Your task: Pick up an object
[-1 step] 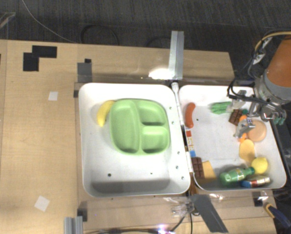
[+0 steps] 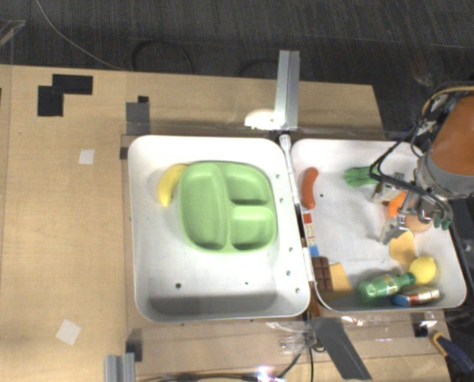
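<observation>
Hand [image 2: 402, 228] tips blur against orange item [image 2: 395, 205].

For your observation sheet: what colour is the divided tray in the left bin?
Light green; the camera view shows the divided tray plainly.

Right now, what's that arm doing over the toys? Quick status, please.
Gripper low in right bin, fingers unclear. Nothing seen held. Yellow wedge just below it; lemon and green bottle crowd close.

Green divided tray [image 2: 225, 206] in left bin [image 2: 153, 289], banana [image 2: 169, 184] beside it.
</observation>
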